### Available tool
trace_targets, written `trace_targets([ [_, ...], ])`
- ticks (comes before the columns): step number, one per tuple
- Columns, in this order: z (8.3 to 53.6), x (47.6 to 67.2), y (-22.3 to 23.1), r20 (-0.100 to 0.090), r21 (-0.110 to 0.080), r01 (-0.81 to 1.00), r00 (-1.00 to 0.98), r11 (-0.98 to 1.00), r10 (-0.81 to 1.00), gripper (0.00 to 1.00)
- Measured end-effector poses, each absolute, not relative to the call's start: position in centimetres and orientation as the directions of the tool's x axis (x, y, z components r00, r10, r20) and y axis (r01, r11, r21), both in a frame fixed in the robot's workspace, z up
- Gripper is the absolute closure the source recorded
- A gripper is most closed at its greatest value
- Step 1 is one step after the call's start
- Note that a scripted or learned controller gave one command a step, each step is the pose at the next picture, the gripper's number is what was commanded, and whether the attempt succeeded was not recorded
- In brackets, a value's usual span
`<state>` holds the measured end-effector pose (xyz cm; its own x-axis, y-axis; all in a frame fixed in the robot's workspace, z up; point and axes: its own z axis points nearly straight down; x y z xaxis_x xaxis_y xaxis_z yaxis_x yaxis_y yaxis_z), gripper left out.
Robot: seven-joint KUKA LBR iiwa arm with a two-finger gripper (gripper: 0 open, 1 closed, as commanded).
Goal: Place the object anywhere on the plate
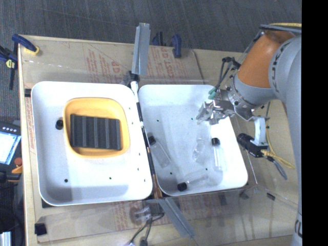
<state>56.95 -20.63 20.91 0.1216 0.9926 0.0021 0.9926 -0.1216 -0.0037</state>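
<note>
the tool point(211, 111) hangs over the right bin point(174, 106); whether it's spread or pinching, cannot tell.

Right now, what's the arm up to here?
The arm's gripper hangs over the right bin, near its far right side. Clear plastic items with black caps lie on that bin's floor, below the gripper. The yellow plate sits in the left bin with a dark ridged block on it. Nothing is visibly gripped.
</note>
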Motion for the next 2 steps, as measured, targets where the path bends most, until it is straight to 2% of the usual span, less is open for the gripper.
trace_targets([
  [1,19.9,54.5,-16.7,0.002,-0.006,0.998,-0.066,0.066,0.998,1.0],
  [2,21.6,55.7,-9.9,0.0,-0.003,0.991,-0.13,0.13,0.991,1.0],
])
